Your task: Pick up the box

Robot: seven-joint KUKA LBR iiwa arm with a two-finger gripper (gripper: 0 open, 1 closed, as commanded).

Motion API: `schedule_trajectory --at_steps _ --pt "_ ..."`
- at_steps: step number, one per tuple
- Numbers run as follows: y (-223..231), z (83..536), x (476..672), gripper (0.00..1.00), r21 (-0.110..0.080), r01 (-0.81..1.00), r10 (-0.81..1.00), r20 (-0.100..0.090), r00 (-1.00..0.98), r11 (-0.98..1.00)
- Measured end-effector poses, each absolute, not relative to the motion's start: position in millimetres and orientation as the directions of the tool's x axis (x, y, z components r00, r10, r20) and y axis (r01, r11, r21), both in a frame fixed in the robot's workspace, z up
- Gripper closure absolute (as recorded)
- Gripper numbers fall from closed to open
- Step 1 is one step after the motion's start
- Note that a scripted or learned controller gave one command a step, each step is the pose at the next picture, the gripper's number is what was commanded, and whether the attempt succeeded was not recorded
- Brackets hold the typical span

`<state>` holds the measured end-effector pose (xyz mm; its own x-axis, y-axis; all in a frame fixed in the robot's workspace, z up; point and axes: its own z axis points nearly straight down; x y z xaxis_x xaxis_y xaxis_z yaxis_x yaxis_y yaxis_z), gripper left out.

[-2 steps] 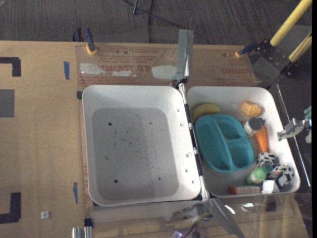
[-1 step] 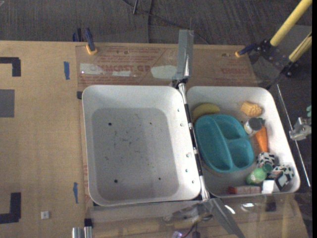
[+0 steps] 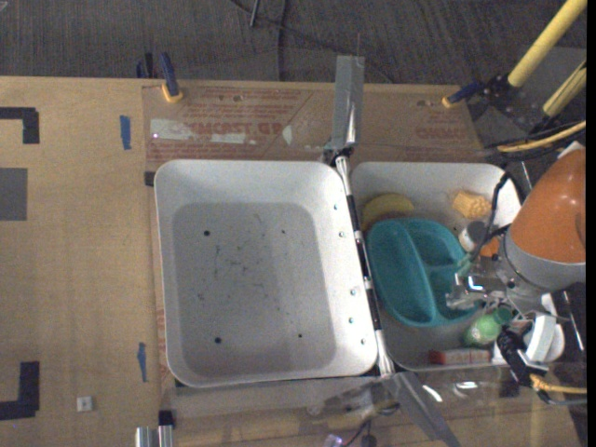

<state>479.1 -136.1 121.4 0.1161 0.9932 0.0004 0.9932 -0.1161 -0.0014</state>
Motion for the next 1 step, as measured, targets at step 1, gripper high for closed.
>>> schedule_trajectory --at_steps 1 --pt "-208.9 165.2 479.3 1.0 0.0 0.938 0.938 -0.001 0.347 -0.347"
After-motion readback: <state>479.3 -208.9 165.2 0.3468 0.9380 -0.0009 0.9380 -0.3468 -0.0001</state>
